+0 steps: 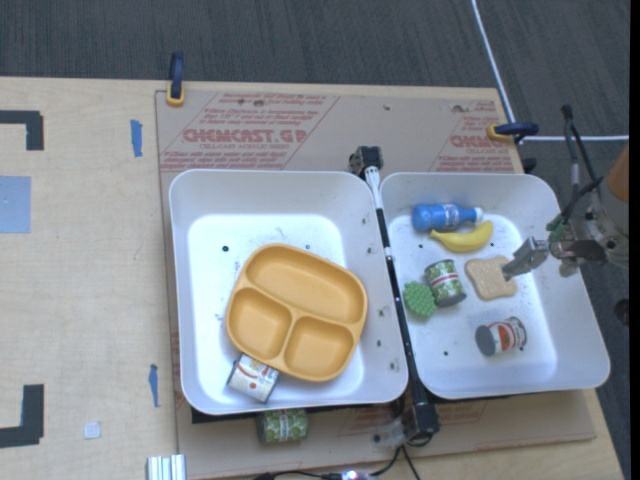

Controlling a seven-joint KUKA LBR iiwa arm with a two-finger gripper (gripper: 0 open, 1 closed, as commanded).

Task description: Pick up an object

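Pincer over right bin, finger state impossible to tell; toast slice touching/just left of tip — probably light, stiff, flat toy, so better pinched across opposite edges.

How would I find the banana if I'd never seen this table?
Look in the right bin. Near its far side lies a blue bottle, and the banana sits just in front of it. It is the one curved yellow thing among the cans and toast.
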